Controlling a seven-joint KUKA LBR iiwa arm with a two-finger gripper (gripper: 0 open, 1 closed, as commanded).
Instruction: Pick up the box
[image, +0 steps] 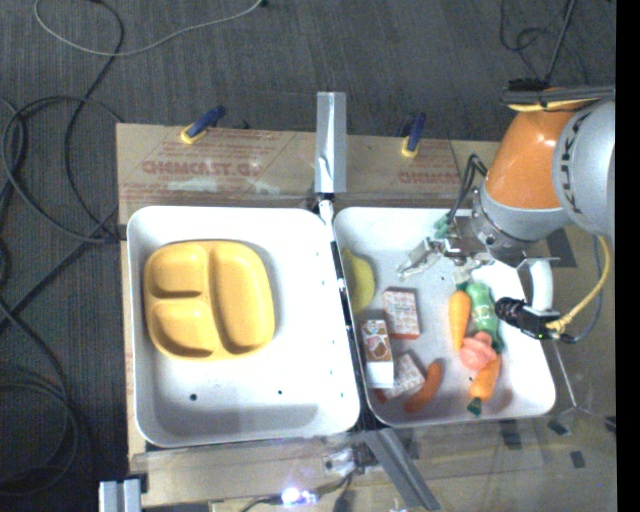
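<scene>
A small reddish box (402, 312) lies flat in the middle of the right bin (390, 228). A brown box (376, 340) lies just left of and below it, and a third small box (408, 373) sits nearer the front. My gripper (424, 254) hangs over the bin's back half, up and to the right of the reddish box and apart from it. Its fingers are open, with nothing between them.
The right bin also holds a yellow fruit (361, 281) by the left wall, a carrot (458, 318), a green bottle (482, 304), a red piece (477, 353), a second carrot (485, 381) and a sausage (425, 387). A yellow divided plate (210, 297) lies in the left bin (240, 400).
</scene>
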